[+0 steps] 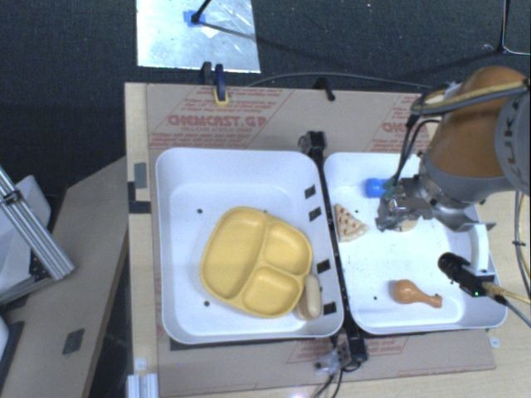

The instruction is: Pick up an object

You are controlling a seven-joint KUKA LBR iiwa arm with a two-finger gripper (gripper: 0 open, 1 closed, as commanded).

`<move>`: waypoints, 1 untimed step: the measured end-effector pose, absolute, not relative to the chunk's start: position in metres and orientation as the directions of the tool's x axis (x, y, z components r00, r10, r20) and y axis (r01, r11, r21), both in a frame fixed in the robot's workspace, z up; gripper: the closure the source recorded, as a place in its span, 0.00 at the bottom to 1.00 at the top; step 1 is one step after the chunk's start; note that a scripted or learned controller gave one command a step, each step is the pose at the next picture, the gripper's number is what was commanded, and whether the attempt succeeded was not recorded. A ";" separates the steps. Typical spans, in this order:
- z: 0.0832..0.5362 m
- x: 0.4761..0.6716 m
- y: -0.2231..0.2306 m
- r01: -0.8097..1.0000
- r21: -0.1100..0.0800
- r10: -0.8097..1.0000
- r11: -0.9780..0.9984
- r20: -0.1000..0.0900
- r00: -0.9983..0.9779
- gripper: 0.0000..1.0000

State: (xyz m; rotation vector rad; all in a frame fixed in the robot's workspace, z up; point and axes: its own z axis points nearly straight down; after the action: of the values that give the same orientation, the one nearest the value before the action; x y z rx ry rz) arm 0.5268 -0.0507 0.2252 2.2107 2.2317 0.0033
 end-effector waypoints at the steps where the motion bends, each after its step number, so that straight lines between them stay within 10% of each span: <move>1: 0.226 0.546 0.006 1.000 0.003 1.000 0.011 0.002 -0.011 1.00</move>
State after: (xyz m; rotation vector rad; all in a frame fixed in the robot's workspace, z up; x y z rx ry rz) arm 0.5455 0.0056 0.2265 2.2090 2.2332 0.0055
